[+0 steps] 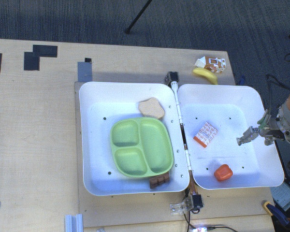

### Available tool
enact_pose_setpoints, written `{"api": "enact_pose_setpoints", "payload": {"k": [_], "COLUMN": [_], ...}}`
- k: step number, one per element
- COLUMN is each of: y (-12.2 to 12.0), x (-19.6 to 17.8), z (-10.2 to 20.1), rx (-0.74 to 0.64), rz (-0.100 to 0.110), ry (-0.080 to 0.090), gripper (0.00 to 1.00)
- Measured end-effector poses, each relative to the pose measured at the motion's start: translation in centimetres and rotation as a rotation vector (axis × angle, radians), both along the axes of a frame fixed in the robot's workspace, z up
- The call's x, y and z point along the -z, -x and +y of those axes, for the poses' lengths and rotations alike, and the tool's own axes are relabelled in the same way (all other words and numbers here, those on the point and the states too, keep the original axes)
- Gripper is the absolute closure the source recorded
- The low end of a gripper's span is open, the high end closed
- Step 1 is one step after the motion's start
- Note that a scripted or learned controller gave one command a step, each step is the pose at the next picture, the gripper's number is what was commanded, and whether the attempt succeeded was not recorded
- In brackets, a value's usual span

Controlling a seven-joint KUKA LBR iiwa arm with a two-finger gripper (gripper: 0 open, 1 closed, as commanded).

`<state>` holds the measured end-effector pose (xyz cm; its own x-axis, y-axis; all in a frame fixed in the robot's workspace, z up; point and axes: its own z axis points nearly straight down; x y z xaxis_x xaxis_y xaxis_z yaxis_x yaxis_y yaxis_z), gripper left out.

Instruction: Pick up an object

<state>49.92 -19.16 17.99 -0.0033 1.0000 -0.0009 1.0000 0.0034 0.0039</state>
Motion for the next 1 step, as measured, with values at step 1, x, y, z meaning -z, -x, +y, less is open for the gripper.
{"api": "enact_pose_setpoints", "payload": {"k": [1], "y": [0.29], "x": [9.33], "z": [6.52], "rx": [0.000], "rz": [-0.003], "ry": [0.000], "gripper": [0.00]}}
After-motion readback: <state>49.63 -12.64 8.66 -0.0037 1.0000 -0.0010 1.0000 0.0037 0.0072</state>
